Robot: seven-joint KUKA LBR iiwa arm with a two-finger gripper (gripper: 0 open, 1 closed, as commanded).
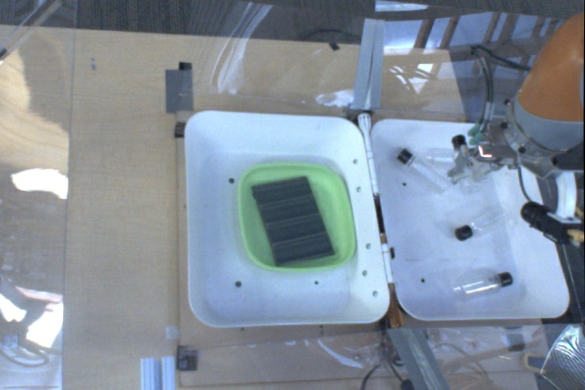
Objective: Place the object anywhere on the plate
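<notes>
Already a dark ridged block (292,221) lies on the green plate (344,215); the claw (475,152) hangs over the right bin (430,310); I cannot tell its state.

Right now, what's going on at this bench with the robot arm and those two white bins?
A grey arm with an orange band reaches in from the right, its gripper low over the right bin, near the bin's far side. That bin holds several small clear vials with dark caps; one vial lies near the front. The left bin holds a green plate with a dark ridged block already lying on it. Whether the gripper has hold of anything cannot be seen.
</notes>
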